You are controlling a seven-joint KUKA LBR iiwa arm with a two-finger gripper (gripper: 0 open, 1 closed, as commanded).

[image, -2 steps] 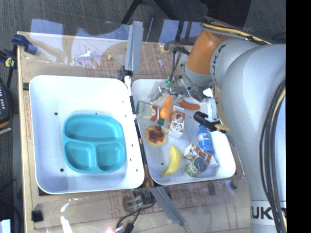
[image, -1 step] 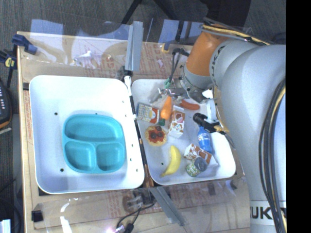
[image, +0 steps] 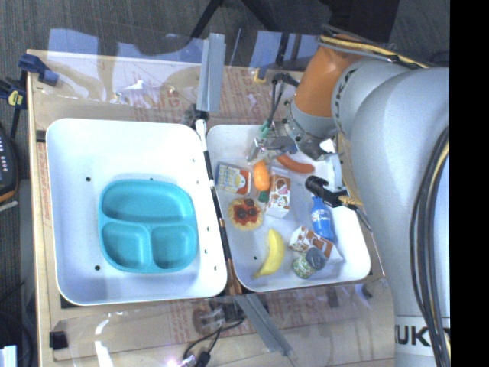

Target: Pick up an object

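The arm reached in from the right and the gripper (image: 267,145) hung low over the far end of the right bin (image: 359,260), right above the orange (image: 261,176). How its fingers stood, I couldn't tell. Around the orange lay small cartons (image: 280,195), a banana (image: 270,253), a blue bottle (image: 322,222) and a waffle (image: 246,213). In the left bin (image: 69,151) sat a turquoise divided tray (image: 148,225).

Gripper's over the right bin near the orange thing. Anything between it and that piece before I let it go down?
Nothing visible lies between the gripper and the orange piece. It is crowded, though: a small carton touches its right, another carton sits left, a red sausage lies close by.
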